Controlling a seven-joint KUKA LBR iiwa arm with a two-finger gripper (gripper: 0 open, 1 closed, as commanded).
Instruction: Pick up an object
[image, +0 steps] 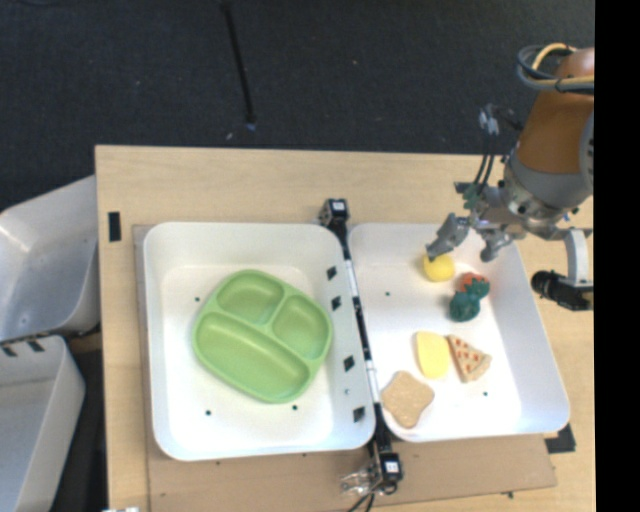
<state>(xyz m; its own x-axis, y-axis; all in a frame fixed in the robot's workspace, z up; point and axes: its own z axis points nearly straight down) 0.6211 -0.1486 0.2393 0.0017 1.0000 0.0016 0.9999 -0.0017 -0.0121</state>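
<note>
The right bin (520, 395) holds several toy foods: a small yellow round piece (437, 267), a green and red vegetable piece (468, 296), a yellow cheese block (432, 354), a pizza slice (467, 358) and a slice of toast (407, 398). My gripper (468, 237) hangs over the far part of this bin with its two fingers spread apart, open and holding nothing. Its left finger (446, 237) sits just above the yellow round piece. The grey and orange arm (550, 140) rises behind it at the upper right.
The left bin (165, 420) carries a green divided plate (262, 335). A black-marked divider (352, 320) runs between the bins. A white container (40, 270) stands off the bench at the left. Bare wood bench (280, 180) lies behind the bins.
</note>
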